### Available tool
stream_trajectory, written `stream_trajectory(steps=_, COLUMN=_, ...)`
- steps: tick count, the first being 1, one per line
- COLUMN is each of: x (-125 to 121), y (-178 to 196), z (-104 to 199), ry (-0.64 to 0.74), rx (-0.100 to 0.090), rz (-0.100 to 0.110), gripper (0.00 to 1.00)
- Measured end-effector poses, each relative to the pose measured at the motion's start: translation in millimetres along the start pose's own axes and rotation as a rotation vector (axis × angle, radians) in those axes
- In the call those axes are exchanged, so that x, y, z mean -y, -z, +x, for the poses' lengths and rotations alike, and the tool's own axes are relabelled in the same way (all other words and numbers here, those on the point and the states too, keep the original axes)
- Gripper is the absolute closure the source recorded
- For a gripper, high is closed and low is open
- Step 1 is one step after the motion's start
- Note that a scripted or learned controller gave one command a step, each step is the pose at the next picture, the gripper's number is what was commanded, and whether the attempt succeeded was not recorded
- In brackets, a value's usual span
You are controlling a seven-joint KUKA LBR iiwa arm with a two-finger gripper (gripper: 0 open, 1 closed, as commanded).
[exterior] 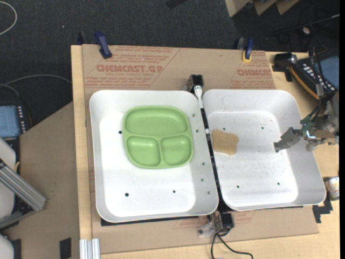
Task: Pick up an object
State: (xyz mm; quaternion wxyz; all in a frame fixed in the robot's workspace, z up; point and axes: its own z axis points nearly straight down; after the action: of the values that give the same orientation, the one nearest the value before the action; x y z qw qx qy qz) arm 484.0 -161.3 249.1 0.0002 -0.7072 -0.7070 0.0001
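Note:
A tan, flat, roughly square object (225,142) lies at the left side of the right bin (253,196), close to the divider between the bins. A green divided plate (158,136) with three compartments rests in the upper half of the left bin (151,201). My gripper (295,143) hangs over the right edge of the right bin, well to the right of the tan object. It is open, with one dark finger (284,141) reaching out to the left and nothing between the fingers.
The two white bins sit side by side on a brown board (140,63), held by clamps (102,43) at the back edge. Cables and dark equipment (307,74) crowd the far right beside the arm.

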Motion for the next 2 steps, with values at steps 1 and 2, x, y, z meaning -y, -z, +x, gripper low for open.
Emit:
stream_trajectory(steps=1, x=5.7, y=-171.3, z=50.3, ry=0.002, rx=-0.002, rz=0.003, gripper=0.0)
stream_trajectory(steps=2, x=5.0, y=-158.2, z=31.5, ry=-0.001, rx=0.002, rz=-0.002, gripper=0.0)
